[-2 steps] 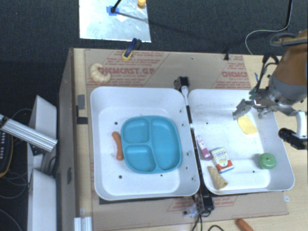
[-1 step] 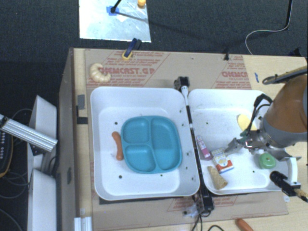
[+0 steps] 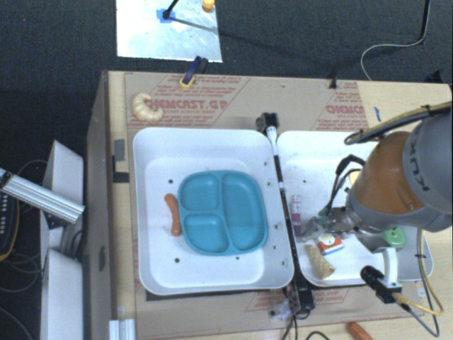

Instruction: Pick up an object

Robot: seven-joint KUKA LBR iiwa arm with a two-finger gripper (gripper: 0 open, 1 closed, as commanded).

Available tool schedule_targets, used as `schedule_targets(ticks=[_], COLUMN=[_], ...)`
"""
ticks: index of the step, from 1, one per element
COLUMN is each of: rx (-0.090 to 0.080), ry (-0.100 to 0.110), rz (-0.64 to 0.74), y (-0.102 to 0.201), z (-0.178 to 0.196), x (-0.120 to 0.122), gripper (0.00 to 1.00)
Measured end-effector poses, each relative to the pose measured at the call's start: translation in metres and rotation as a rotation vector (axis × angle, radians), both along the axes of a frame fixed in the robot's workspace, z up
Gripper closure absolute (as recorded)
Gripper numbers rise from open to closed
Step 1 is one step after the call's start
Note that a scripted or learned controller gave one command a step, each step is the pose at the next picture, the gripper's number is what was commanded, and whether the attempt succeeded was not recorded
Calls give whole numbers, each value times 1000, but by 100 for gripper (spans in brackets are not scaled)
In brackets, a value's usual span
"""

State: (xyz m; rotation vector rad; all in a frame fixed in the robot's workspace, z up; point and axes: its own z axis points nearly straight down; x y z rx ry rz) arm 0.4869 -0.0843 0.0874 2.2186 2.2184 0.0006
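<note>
Hanging over the right bin (image 3: pixel 311 147), the arm (image 3: pixel 396 179) hides its end effector; can't tell its state. Below it lie a red/white object (image 3: pixel 330 244) & tan cone (image 3: pixel 320 262). Left bin (image 3: pixel 159 147): blue tray (image 3: pixel 223 211), orange sausage (image 3: pixel 173 213) just beside it.

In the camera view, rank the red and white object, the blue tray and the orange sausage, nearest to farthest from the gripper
Gripper in the right bin:
1. Red and white object, just below it.
2. Blue tray, left bin's middle.
3. Orange sausage, beyond the tray's left edge.
</note>
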Motion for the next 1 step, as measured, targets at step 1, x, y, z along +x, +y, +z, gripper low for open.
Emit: schedule_targets(ticks=[1], rx=[3], ry=[0], rz=[3], y=[1], z=[10], x=[1], gripper=[100])
